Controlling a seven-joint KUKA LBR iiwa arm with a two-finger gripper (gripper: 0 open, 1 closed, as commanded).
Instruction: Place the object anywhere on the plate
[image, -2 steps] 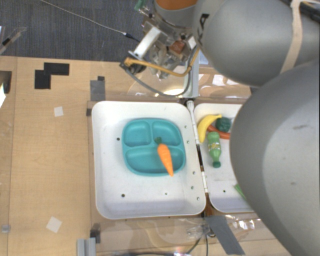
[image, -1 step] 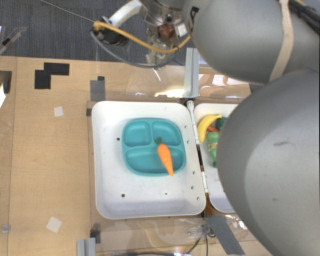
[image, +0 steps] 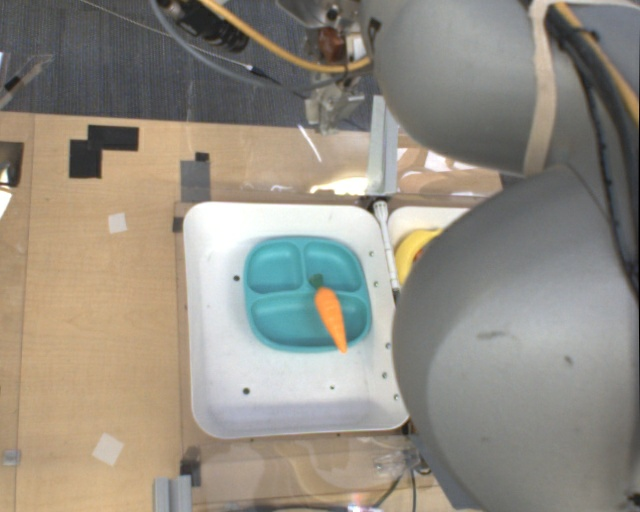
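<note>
A teal divided plate (image: 290, 290) lies in the middle of the left white bin (image: 215, 330). An orange carrot (image: 331, 317) with a small green top rests on the plate's right side, pointing down toward the plate's near right rim, its tip reaching the edge. The arm's large grey body (image: 520, 300) covers the right of the view and hides most of the right bin.
A yellow object (image: 412, 250) peeks out in the right bin beside the divider, partly hidden under the arm. Cables and hardware hang beyond the bench's far edge. Wooden bench surface lies to the left of the bins.
</note>
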